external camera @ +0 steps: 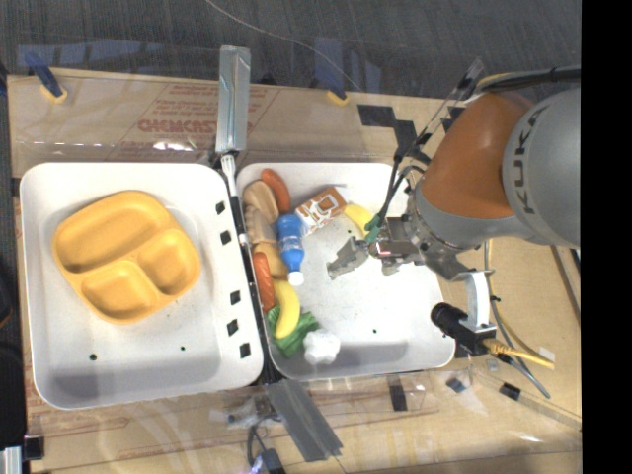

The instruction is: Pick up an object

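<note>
Near table edge: grey metal bracket (301, 418) lies slantwise on the wooden table (553, 294) just below the seam between the two bins; small black clips sit beside it.
Right bin, near corner: a white crumpled object (322, 346) lies against the near wall of the shallow white right bin (395, 358), touching a green leafy plastic piece (300, 328).
Right bin, left wall: a yellow plastic banana (286, 309) lies above the green piece, then a red-orange sausage-shaped toy (263, 275), a blue plastic bottle with a white cap (290, 242), a tan bread-roll-shaped toy (259, 210) and a second red-orange sausage-shaped toy (276, 190), all crowded in a column along the divider.
Right bin, far side: a brown and white small carton (321, 208) lies tilted beside the bottle; a small yellow plastic piece (357, 216) sits just to its right, near the gripper.
Gripper: the grey two-finger gripper (348, 259) is low over the bare middle of the right bin, pointing left toward the bottle; its fingers stand slightly parted with nothing between them.
Arm: the grey arm with an orange band (479, 171) reaches in from the right above the bin's right rim.
Left bin: a yellow plastic divided tray (126, 255) lies in the shallow white left bin (59, 363), well apart from the gripper.
Far side: a grey metal upright bar (232, 102) stands at the far end of the seam.
</note>
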